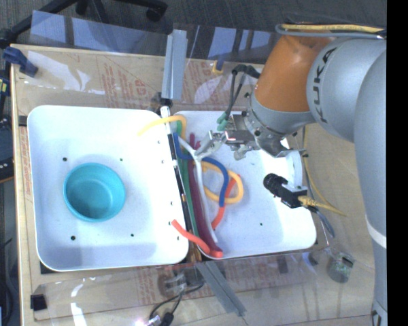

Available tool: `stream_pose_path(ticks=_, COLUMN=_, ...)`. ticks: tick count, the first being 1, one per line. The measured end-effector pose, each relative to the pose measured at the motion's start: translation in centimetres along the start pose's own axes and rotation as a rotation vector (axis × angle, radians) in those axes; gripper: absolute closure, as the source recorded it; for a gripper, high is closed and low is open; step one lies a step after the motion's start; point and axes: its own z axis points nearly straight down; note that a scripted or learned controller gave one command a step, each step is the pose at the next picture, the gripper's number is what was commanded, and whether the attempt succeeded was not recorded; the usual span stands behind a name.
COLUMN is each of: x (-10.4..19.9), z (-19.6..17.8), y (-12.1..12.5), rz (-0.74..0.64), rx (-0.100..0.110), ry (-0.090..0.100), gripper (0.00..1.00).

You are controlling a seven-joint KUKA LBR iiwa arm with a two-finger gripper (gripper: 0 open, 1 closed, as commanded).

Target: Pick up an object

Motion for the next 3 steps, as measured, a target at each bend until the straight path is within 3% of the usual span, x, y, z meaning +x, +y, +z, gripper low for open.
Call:
stream_pose_path(ticks=1, x=-6.4, z=11.8, y=1.4, rz=-0.099, rx=0.0, ry=-0.001, gripper=0.0)
stream_pose_path(ticks=2, x=-9.5, z=14.4, y=1.5, rz=-0.108, rx=-0.009, ry=-0.003, gripper=0.0)
stream_pose_path(ticks=3, x=-9.6, z=13.3, y=1.6, rz=-0.113, rx=-0.01, ry=-0.007, gripper=1.0)
